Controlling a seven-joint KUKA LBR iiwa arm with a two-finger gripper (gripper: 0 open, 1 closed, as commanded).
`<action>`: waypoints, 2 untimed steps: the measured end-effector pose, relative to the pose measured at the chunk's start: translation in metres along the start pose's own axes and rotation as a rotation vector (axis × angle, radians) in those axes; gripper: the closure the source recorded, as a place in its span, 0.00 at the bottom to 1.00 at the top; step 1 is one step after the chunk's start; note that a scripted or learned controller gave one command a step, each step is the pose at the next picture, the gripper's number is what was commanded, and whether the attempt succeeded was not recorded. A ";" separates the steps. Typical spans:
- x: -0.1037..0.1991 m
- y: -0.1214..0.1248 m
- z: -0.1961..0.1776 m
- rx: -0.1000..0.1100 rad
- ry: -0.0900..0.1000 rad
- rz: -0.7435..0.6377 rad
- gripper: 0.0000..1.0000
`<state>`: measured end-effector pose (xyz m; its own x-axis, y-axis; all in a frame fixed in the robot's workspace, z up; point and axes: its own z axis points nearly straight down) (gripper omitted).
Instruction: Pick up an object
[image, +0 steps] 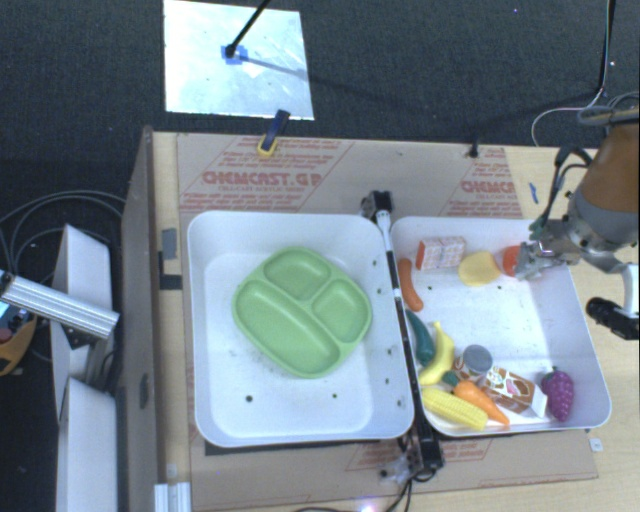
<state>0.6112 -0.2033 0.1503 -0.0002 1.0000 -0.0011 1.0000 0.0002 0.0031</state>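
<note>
- The arm (610, 195) reaches in from the right edge of the frame, and its hand (535, 258) sits low over the upper right corner of the right bin (520, 330).
- The hand's tips are right against a small orange-red toy (511, 260); whether they are parted or closed on it, I cannot tell.
- Just left of that, a yellow lemon-like toy (479, 268), then a small white-and-red carton (440, 252).
- Along the bin's left wall, an orange-red hot dog (408, 285), with a dark green vegetable (422, 340) and a banana (438, 362) below it.
- In the lower part of the bin, a corn cob (452, 407), a carrot (482, 400), a grey can (476, 358), a printed packet (516, 390) and purple grapes (558, 392) crowd together.
- The left bin (225, 400) carries a green divided plate (302, 312) at its centre.
- Both bins rest on the desk (300, 170).
</note>
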 end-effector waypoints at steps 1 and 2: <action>-0.003 0.019 0.006 -0.002 0.000 -0.005 1.00; -0.003 0.019 -0.006 -0.004 -0.001 -0.006 1.00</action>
<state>0.6305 -0.2063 0.1561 -0.0066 1.0000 -0.0022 1.0000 0.0066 0.0071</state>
